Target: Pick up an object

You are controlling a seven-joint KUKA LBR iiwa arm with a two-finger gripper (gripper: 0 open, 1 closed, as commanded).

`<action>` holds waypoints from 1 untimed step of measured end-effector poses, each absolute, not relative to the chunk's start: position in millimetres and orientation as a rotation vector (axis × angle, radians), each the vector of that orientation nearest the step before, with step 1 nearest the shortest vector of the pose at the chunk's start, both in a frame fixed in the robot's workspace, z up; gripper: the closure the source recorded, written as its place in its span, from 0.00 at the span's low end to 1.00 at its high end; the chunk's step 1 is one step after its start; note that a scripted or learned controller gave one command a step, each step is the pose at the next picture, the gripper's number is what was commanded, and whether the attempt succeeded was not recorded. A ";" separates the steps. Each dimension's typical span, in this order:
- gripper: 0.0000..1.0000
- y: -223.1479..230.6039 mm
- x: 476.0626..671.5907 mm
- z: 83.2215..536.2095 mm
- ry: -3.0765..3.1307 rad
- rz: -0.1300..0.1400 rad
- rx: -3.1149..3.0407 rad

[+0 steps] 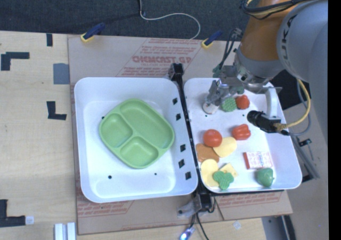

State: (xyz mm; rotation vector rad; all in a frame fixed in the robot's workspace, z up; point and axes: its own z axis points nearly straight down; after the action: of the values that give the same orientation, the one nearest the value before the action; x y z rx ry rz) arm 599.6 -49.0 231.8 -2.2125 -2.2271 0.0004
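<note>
Toys (229,104) — end effector (219,96) directly above

One fixed camera looks down at a slant from above the counter (32,127), taking in both white bins (85,127) from moderate distance, arm (298,25) entering right.

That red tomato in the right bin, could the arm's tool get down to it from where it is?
Probably yes. The red tomato lies uncovered in the right bin, its top open, though yellow pieces touch its side. The tool hangs nearby.

glossy plastic green tray (137,133), matt cardboard sheet (154,57)
</note>
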 end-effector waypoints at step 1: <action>1.00 2.3 623.9 237.0 -2.227 0.001 -2.213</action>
State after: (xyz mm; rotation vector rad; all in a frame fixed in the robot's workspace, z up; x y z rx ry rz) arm 623.9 2.3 237.0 -2.2134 -2.2271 0.0007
